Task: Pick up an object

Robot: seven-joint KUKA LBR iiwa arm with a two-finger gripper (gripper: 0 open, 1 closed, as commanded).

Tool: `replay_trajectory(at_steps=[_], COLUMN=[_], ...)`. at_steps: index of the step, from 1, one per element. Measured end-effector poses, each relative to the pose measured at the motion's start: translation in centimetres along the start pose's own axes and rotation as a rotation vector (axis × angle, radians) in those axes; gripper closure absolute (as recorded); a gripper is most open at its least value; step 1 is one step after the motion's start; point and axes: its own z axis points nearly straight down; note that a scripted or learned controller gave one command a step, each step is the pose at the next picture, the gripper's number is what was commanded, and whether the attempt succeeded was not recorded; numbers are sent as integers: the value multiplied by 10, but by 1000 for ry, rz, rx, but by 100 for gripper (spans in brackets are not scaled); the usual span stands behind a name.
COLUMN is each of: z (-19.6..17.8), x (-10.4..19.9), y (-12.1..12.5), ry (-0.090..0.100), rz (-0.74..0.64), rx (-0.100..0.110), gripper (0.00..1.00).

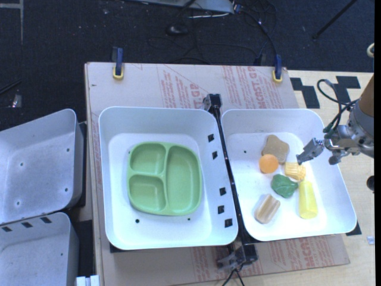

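We see the tabletop carrying two white bins side by side, presumably so things can be lifted from one and dropped in the other. The left bin holds a green divided plate at its centre. The right bin keeps the candidates clustered: a yellow bottle at 4 o'clock, a tan bread roll at 6, a brown lump at 12, a green lump mid-bin, a corn piece and an orange ball nearby. The tool hangs at 2 o'clock, just beside the corn piece; we cannot tell whether it is released or clenched, and nothing visibly sits in it.
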Motion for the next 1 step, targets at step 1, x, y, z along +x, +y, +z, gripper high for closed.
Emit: replay_trajectory(at_steps=[1], z=[43], x=[-2], y=[4], ry=[0], rz=[-1], rx=[-2], gripper=[0])
